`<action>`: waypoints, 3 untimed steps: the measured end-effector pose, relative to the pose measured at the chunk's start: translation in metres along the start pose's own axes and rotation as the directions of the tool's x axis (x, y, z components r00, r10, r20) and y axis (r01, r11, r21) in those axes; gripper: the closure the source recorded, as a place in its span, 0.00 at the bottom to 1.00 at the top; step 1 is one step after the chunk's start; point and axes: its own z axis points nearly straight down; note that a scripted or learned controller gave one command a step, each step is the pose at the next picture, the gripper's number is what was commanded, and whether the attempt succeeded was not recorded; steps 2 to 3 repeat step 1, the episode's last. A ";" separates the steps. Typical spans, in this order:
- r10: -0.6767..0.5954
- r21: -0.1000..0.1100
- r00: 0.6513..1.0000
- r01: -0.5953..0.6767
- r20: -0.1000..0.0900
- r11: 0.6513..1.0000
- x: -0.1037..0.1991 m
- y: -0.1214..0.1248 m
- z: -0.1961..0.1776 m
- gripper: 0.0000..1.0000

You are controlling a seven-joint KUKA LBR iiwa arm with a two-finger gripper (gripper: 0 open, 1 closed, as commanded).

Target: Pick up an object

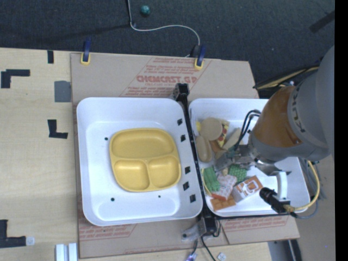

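The right bin [296, 197] holds a heap of small objects: a tan round piece [211, 128], a beige oval piece [203, 148], green items [213, 181], and an orange and white packet [247, 188]. My gripper [227, 161] reaches in from the right and hangs low over the middle of this heap, just above the green items. The grey arm with its orange band [277, 121] covers the right part of the bin. No object shows between the fingers.
The left bin [92, 145] holds a yellow divided plate [144, 159]. A black divider [187, 145] runs between the two bins. Cardboard [163, 78] lies under both bins, clipped at the back.
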 end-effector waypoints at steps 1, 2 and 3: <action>-0.004 0.008 1.000 0.004 -0.010 1.000 0.004 -0.001 -0.009 1.00; -0.004 0.008 1.000 0.004 -0.010 1.000 0.004 -0.001 -0.009 1.00; -0.004 0.008 1.000 0.004 -0.010 1.000 0.004 -0.001 -0.009 1.00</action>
